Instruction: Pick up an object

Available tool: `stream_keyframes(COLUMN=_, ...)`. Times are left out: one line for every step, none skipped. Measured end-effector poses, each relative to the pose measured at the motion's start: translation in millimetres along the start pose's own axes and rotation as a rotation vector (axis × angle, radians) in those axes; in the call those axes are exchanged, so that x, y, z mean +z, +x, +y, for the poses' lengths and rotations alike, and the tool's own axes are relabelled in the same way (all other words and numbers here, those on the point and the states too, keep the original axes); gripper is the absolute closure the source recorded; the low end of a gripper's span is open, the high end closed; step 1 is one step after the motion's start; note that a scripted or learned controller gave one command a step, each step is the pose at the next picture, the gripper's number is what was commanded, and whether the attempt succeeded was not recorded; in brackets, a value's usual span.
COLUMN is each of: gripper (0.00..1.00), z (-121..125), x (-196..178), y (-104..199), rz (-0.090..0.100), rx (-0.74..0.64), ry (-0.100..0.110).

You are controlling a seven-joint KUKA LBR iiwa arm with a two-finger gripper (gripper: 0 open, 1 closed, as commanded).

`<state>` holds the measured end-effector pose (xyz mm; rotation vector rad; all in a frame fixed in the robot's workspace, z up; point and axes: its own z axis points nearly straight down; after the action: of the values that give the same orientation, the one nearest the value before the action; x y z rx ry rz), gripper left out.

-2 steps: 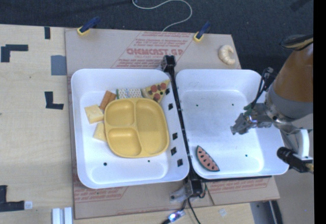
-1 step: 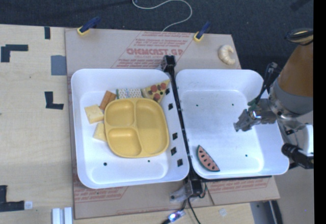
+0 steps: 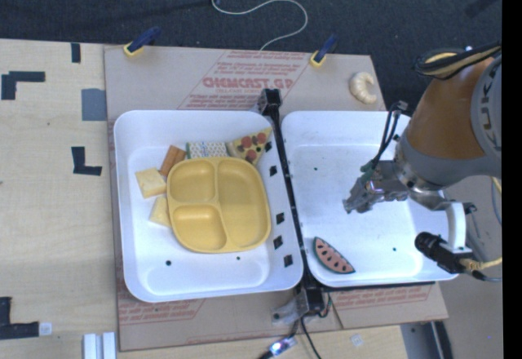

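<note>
Red watermelon slice (image 3: 332, 256) lies at right bin (image 3: 326, 137) front-left corner, untouched. Gripper (image 3: 359, 201) hangs over bin centre, nothing seen held; grip state cannot be told. Descent should be centred on slice, clear of bin wall.

Bright, even overhead light; the two shallow white plastic bins (image 3: 204, 288) glare slightly, shadows stay soft, and detail blurs mildly throughout.
</note>
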<state>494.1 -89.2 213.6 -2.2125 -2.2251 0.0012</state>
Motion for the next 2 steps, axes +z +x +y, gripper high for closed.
stream_keyframes(gripper=1.0, z=4.0, x=-18.3, y=26.3, rz=-0.001, rx=0.001, ry=-0.003)
stream_keyframes(gripper=1.0, z=-3.6, x=-16.2, y=27.2, rz=-0.003, rx=0.006, ry=0.0)
